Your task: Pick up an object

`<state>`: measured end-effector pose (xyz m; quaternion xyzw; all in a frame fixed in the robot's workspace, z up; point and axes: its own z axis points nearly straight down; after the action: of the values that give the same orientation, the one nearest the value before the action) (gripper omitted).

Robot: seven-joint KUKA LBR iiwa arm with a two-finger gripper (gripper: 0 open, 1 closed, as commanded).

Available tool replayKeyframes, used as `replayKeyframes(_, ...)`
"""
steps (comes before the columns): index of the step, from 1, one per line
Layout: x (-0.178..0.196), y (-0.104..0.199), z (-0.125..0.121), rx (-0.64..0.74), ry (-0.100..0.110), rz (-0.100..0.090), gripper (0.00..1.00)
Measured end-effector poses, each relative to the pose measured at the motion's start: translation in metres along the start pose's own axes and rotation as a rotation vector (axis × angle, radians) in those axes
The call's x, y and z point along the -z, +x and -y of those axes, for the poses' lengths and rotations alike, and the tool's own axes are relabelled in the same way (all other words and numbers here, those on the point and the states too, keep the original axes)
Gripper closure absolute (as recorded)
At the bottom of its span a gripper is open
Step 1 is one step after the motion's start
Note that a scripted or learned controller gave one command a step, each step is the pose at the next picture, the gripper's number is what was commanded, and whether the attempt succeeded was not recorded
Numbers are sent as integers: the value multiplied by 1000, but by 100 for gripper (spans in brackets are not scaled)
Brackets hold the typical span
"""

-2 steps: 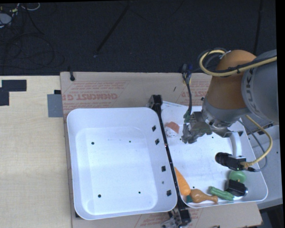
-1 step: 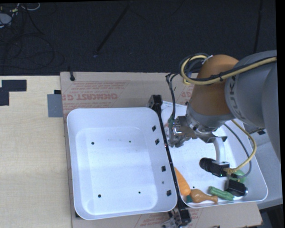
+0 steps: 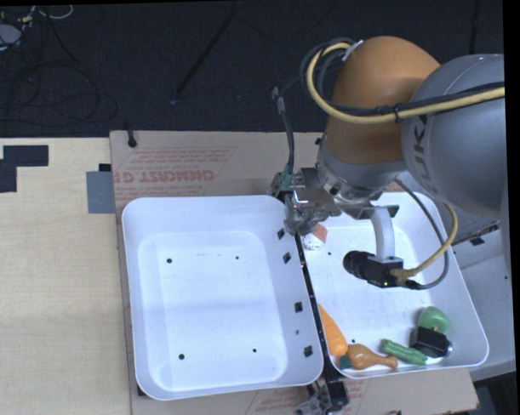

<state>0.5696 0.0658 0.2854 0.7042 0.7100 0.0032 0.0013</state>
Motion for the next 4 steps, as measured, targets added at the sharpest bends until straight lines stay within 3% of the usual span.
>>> replayKeyframes(1,-64,-50,32,-11,15,3,100)
replayKeyframes(2,37,23,9,0,-1,0,100)
replayKeyframes(3,-74,75,9,-4,16,3,100)
replayKeyframes(4,-113,142,-29,-3,9,2,100)
